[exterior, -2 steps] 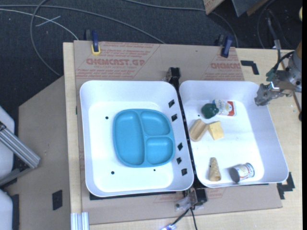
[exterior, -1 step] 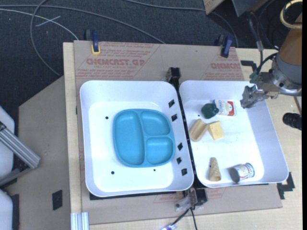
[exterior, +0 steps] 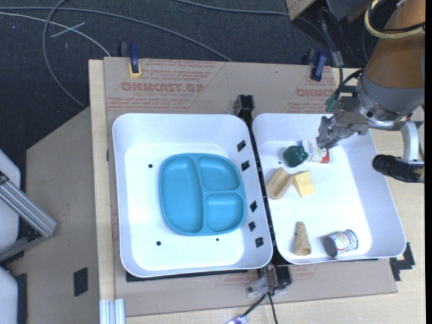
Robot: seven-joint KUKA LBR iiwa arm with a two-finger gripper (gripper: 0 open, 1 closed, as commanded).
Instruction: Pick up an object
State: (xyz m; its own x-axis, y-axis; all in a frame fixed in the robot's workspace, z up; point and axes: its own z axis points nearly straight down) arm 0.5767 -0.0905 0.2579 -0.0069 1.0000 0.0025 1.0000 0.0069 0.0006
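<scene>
Two white bins (exterior: pixel 128 181) — one blue divided plate (exterior: pixel 201 193), three tan blocks (exterior: pixel 277 183), one can (exterior: pixel 339 242), one green-topped item (exterior: pixel 295 156)

My claw (exterior: pixel 329 137) over right bin (exterior: pixel 378 208)
Hangs by green obj (exterior: pixel 294 156); blocks (exterior: pixel 291 183), cone (exterior: pixel 302 239), can (exterior: pixel 339 242) nearer front. Blue tray (exterior: pixel 201 193) in left bin (exterior: pixel 135 181).

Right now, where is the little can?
The little can lies on its side in the right bin, near its front right corner, just right of a tan wedge.
</scene>
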